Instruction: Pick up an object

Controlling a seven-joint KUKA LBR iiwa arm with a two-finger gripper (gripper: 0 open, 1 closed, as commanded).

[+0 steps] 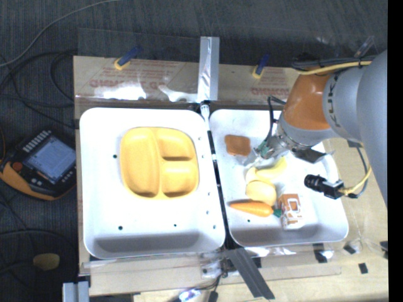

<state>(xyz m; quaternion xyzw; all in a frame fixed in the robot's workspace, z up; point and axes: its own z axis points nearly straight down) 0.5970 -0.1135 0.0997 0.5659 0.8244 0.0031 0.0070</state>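
A: Four or so items in rt bin; which is closest to jaws?
B: Yellow banana-like piece, just below-left of them. Jaws' state: can't tell.

Beside the yellow divided tray in the left bin, the pincer hung low over food items in the right bin.

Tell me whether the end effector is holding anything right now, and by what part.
Cannot be told: the end effector sits low over the yellow item, but any hold is hidden.
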